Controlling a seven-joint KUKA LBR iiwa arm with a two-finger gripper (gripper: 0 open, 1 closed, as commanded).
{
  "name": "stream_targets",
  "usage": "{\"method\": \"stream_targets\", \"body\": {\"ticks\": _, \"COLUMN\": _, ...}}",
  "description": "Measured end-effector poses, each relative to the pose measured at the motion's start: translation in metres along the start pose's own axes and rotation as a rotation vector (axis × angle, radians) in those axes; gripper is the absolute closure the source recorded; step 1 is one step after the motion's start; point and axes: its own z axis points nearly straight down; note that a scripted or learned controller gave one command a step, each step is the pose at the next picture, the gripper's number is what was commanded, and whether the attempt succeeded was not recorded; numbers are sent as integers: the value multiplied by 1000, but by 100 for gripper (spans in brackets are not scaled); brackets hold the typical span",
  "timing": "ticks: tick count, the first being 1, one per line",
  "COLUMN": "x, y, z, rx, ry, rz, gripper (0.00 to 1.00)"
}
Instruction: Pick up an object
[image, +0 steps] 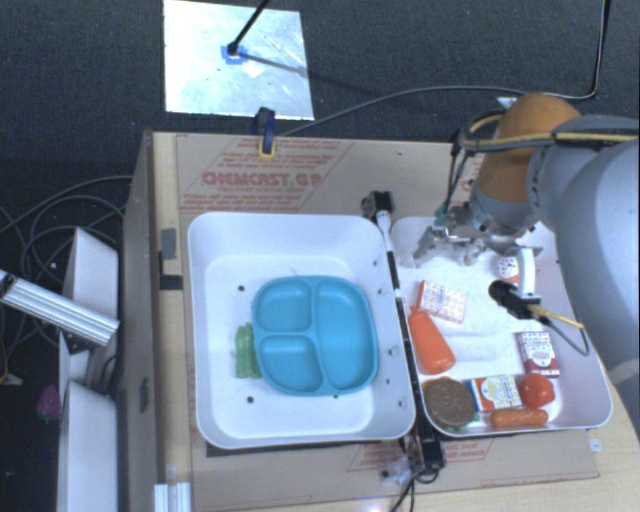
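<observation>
Gripper (452, 243) hangs over the right bin's (600, 400) far end; how far open, I cannot tell.

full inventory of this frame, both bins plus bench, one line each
left bin: 1, white, left half of the bench
divided plate: 1, blue, centre of the left bin
green item: 1, green, against the plate's left edge
right bin: 1, white, right half of the bench
carrot-like piece: 1, orange, left side of the right bin
patterned packet: 1, white with red, just above the orange piece
brown disc: 1, brown, front of the right bin
tomato: 1, red, front right
small carton: 1, red and white, above the tomato
gripper: 1, grey, over the right bin's back edge
</observation>
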Motion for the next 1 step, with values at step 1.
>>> {"method": "stream_targets", "body": {"ticks": 1, "x": -14, "y": 0, "z": -1, "rx": -1, "ry": 0, "rz": 0, "gripper": 0}}
